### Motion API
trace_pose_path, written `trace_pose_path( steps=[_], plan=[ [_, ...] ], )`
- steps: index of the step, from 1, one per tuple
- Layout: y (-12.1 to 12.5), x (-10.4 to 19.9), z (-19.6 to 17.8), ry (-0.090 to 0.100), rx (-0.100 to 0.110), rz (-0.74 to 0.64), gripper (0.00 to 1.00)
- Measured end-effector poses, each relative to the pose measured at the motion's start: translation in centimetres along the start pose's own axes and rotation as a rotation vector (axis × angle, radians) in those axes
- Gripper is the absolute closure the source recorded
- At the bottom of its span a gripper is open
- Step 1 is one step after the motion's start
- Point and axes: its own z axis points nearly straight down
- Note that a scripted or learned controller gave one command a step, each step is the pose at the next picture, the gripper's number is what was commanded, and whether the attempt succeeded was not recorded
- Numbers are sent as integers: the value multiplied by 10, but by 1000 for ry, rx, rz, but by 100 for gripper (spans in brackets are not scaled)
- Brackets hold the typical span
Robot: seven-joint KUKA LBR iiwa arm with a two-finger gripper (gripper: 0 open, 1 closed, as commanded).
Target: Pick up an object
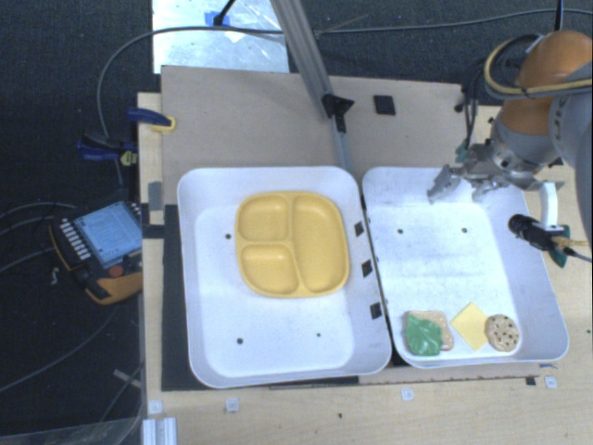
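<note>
Two shallow white bins are sitting side by side on the bench. The left bin (208, 341) is holding one yellow plate (291, 244) with three compartments, lying flat toward the back half of the bin. The right bin (445, 248) is holding three small things, all gathered along its front edge: one piece of toast topped with something green (425, 333) at the left, one yellow slice of cheese (470, 325) in the middle, and one round cookie (501, 333) with dark chips at the right. The toast and the cheese are lying just beside each other, and the cheese and the cookie are touching or nearly so.

One arm (547, 91) is reaching in from the right, with its orange band showing near the top right corner. Its gripper (463, 184) is hanging over the back edge of the right bin, well apart from the three food pieces at the front. The two fingers are standing spread, with nothing between them.

One dark block (384, 105) is lying on the brown board behind the bins, and one slanting metal pole (301, 35) is crossing above it. One blue-screened handset (100, 239) is resting on the dark floor to the left of the bench.
</note>
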Motion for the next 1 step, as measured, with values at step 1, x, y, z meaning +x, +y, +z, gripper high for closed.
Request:
trace_pose_path(
  steps=[1],
  plan=[
    [4, 3, 60, 0, -1, -1, 0]
  ],
)
